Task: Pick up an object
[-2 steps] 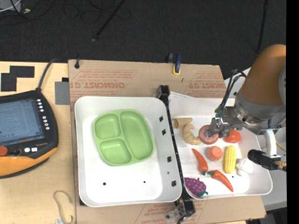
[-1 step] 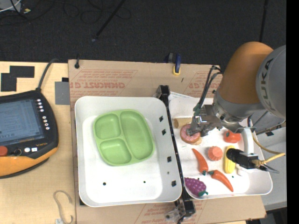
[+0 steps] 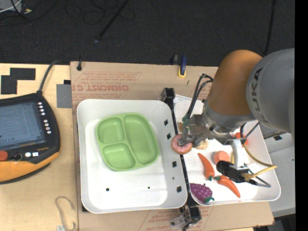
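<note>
Dark carpet (image 3: 144, 23) behind wooden bench (image 3: 38, 196)

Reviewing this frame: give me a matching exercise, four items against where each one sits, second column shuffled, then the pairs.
Items:
1. green divided plate
2. purple grapes
3. pink donut
4. handheld control tablet

Places:
A. right bin, near front corner
B. on the bench, left of both bins
C. in the left bin
D. right bin's left edge, under the gripper

Pairs: 1-C, 2-A, 3-D, 4-B
</note>
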`<state>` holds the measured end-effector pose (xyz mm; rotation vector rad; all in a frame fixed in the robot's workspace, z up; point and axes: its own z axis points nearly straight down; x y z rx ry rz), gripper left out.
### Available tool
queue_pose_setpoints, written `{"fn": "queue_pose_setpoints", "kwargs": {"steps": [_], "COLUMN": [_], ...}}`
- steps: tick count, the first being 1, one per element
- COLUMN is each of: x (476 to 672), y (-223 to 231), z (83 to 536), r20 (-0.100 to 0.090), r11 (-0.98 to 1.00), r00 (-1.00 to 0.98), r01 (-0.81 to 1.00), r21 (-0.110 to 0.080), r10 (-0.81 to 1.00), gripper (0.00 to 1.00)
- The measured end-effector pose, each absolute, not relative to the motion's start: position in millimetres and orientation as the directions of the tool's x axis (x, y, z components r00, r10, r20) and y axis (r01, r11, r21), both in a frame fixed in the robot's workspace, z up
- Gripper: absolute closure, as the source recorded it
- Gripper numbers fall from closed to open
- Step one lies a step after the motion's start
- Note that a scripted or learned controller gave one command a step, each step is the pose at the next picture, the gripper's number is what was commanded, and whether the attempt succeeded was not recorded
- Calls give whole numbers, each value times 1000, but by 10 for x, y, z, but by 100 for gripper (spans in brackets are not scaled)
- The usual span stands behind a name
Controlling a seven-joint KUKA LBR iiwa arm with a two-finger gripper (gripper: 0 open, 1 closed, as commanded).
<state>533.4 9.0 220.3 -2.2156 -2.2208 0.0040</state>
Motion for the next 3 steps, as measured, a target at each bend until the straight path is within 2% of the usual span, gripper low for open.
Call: {"fn": "queue_pose_setpoints", "kwargs": {"steps": [1,2,3], "x": [5374,5284,5358], "y": [362,509,409], "z": [2306,2276,2176], "r20": [1,0,-1], "r11": [0,0,0], "r00": [0,0,0], "r01": [1000,1000,1000], "r21": [-3,-5,-5], "r10": [1000,1000,1000], "gripper": [100,100,100]}}
